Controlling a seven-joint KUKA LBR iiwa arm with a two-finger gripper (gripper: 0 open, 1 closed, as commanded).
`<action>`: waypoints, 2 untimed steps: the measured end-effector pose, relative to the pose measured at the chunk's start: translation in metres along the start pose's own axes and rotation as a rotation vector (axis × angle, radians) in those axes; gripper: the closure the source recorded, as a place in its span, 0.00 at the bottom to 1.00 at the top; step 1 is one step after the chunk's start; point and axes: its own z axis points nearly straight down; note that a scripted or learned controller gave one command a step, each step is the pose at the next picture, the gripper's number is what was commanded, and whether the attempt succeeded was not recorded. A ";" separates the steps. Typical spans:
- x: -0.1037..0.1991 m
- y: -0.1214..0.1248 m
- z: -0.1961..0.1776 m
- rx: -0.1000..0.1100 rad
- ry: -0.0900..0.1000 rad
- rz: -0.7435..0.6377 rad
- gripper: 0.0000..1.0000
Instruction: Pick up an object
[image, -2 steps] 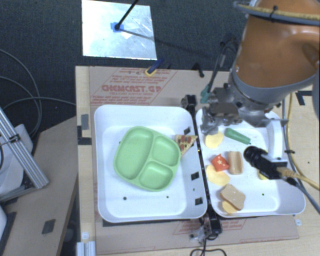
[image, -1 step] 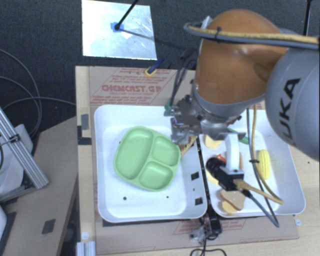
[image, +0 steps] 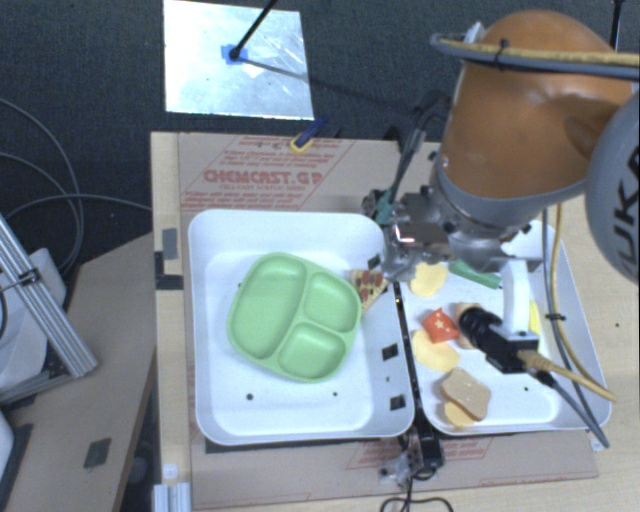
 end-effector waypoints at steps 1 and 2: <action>0.037 -0.001 0.007 0.002 0.001 -0.008 1.00; -0.003 -0.002 0.105 0.012 -0.003 0.002 1.00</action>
